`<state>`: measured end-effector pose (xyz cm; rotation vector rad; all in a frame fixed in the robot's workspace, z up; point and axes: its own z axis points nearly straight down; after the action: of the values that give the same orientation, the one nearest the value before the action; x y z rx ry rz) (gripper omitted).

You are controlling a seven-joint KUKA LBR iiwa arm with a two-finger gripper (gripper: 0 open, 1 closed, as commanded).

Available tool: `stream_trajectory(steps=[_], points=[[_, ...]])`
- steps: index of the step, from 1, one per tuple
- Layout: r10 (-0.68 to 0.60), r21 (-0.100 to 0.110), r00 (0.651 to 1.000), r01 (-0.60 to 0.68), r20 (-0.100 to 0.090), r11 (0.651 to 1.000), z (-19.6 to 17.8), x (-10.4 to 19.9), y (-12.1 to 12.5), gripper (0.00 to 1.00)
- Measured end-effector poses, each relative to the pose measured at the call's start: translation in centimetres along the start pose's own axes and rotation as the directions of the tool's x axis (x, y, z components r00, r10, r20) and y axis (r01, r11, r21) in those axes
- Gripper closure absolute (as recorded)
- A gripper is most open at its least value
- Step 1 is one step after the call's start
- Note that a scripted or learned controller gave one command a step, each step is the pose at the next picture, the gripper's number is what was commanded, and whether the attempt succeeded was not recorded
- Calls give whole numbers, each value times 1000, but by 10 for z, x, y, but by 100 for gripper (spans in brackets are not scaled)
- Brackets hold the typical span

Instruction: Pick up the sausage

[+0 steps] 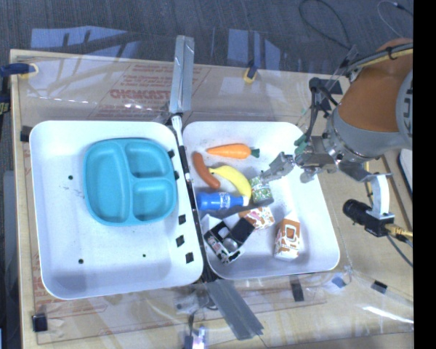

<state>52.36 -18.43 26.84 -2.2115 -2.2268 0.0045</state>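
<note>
Camera view is being used to read 2 shallow white bins lying side by side on the bench. The left white bin (pixel 51 253) is bearing a light-blue plastic divided tray (pixel 129 180). The right white bin (pixel 316 224) is carrying a clutter of small items. The reddish-brown, short, rounded toy sausage (pixel 204 171) is lying near that bin's left wall, slanted, just beside a yellow curved toy banana (pixel 232 181) and below-left of an orange toy carrot (pixel 231 151). A blue bottle lying on its side (pixel 219 201) is resting just below the sausage's lower end.

The grey two-finger gripper (pixel 270 171) is being held over the right bin's middle, to the right of the banana and apart from the sausage; whether it is released or clenched cannot be told.

The sausage is being judged light, smooth and probably slippery, likely plastic or rubber. It is best being taken across its narrow middle, where the banana's closeness is leaving little room.
</note>
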Motion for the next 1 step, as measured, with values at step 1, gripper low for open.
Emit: stream_trajectory(steps=[1], points=[[132,2,991,-132,0,991,64,-8,3,0]])
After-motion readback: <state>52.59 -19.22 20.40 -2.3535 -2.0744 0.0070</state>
